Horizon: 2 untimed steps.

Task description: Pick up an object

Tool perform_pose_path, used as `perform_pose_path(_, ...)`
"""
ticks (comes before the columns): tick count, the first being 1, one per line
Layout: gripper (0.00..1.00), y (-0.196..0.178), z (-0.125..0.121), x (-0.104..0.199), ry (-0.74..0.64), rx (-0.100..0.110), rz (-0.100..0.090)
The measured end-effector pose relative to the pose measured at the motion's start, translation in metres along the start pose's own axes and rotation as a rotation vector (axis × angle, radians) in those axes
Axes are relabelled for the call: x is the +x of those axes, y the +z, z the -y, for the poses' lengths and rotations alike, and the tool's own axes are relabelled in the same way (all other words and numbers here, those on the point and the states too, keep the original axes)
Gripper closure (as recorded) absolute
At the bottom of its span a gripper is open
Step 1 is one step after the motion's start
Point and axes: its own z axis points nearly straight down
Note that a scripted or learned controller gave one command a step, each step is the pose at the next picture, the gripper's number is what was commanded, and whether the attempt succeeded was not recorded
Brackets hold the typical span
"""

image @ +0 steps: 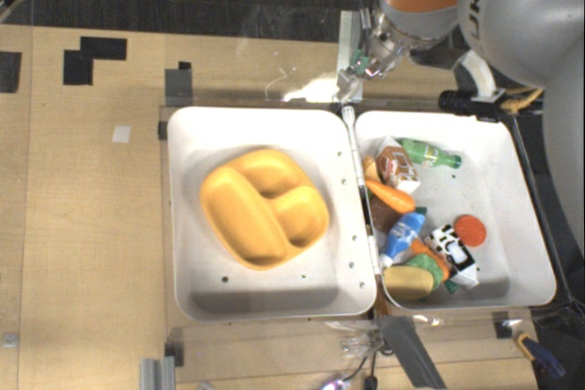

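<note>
**Arm parked above the bins, nothing picked yet**

No single object is named, so the likeliest target is the carrot [390, 194], which lies slantwise on top of the heap in the right bin [512, 196], close to the divider between the two bins. It looks like a light, stiff toy with a smooth, tapering body; my judgement is that it could slip under a pinch at the thin end, so a grip across its thicker middle, square to its length, seems safest.

Just above the carrot sits a brown packet [396, 165], and above and to the right of that a green bottle [428, 155] lies on its side, clear of the heap and also an easy, rigid grasp. Below the carrot is a blue bottle [402, 233], then a yellow piece [409, 280] against the bin's near wall. To the lower right of the carrot are a black-and-white toy [452, 248] and a red disc [469, 229], the disc flat and probably hard to get under.

Left of the carrot, across the divider, the left bin [183, 196] holds one big yellow tray [263, 205] with lobed hollows, too broad for a two-finger grasp except at its rim.

The gripper [352, 78] hangs well above the carrot, over the bins' far edge near the divider. Its tip is small and blurred, so whether it is spread or closed cannot be told; nothing is seen held in it.
</note>
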Motion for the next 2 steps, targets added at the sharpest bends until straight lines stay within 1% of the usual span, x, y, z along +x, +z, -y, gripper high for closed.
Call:
perform_pose_path(1, 1.00, 0.048, -0.034, 0.059, 0.086, 0.003, -0.003)
perform_pose_path(2, 1.00, -0.056, -0.036, 0.120, -0.069, -0.001, -0.002)
